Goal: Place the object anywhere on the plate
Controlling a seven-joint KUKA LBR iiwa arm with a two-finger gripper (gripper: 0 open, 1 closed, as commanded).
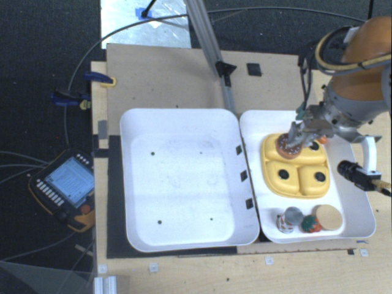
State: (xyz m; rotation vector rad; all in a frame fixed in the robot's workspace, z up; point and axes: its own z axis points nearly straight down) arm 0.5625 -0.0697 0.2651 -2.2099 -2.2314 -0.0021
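Note:
A yellow plate (298, 187) with three hollows lies in the right white bin (256, 133). A brown, round, ring-like object (285, 149) rests in the plate's upper left hollow. My gripper (296, 136) comes down from the right, and its tip is right at the top right side of that brown object, touching or just above it. The grey wrist with the orange band (361, 48) hides the bin's far right corner.
At the right bin's near edge lie a small grey and white piece (286, 220), a red and green strawberry-like toy (310, 224) and a tan disc (329, 217). The left white bin (184, 182) stands beside it. A black fitting (354, 172) juts at the plate's right.

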